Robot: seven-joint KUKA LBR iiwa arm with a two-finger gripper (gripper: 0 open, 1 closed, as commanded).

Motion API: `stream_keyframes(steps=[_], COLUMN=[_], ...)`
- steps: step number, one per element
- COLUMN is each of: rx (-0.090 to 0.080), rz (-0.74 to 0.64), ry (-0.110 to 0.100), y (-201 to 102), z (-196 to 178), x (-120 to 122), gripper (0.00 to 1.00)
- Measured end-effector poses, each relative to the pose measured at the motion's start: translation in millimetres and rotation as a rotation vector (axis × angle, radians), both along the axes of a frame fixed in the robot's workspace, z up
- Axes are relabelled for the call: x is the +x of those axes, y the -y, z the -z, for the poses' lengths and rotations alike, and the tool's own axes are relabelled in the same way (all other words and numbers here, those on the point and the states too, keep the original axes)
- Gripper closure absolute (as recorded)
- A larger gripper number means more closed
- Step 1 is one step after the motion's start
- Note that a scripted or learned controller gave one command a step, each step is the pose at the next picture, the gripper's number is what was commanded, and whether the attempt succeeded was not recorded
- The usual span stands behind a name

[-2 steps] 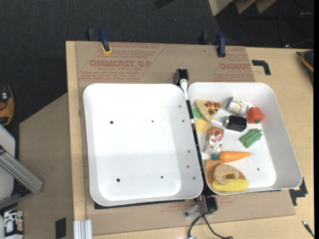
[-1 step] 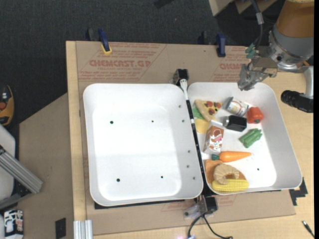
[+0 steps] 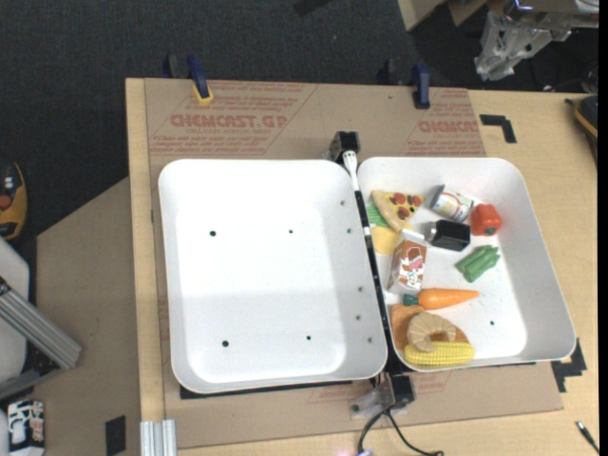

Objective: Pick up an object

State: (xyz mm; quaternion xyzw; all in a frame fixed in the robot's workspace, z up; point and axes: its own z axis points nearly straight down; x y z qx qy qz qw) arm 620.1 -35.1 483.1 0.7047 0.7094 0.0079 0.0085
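A black cable (image 3: pixel 404 435) curls over the front edge of the brown board (image 3: pixel 313 122), beside a small clamp (image 3: pixel 394 392) at the seam between the two bins. Just behind it, in the near corner of the right bin (image 3: pixel 541 283), lies a yellow corn cob (image 3: pixel 439 354), with a tan bread roll (image 3: pixel 432 331) touching its far side. An orange carrot (image 3: pixel 446 299) lies across the bin just beyond, pointing right. Farther back stands a small carton with a red-and-white picture (image 3: pixel 411 264), and to its right a green pea pod (image 3: pixel 477 262) lies tilted. A black block (image 3: pixel 446 235) sits near the middle, a red pepper (image 3: pixel 485 218) to its right near the bin wall, and a small silver can (image 3: pixel 449 200) on its side behind them. A pizza slice (image 3: pixel 396 204) lies at the left side of the bin, over something green (image 3: pixel 380 215), and a yellow piece (image 3: pixel 382 241) lies just in front of that, against the left wall.

The left bin (image 3: pixel 190 198) shows its white floor with a few small dark dots.

The hand (image 3: pixel 518 27) hangs at the top right, high and well apart from both bins, over the dark floor beyond the counter (image 3: pixel 570 141); I cannot tell how far it is open, and it touches none of the things.

Two blue clamps (image 3: pixel 199 79) (image 3: pixel 420 84) grip the board's far edge.
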Motion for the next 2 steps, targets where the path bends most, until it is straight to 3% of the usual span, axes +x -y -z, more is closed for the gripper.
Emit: stream_keyframes(steps=[1,2], rx=[0.0,-0.005], rz=[0.005,0.015], ry=[-0.017,-0.016], y=[2.7,85.3], z=[0.5,-28.1], x=[-0.3,-22.4], gripper=[1.0,1.0])
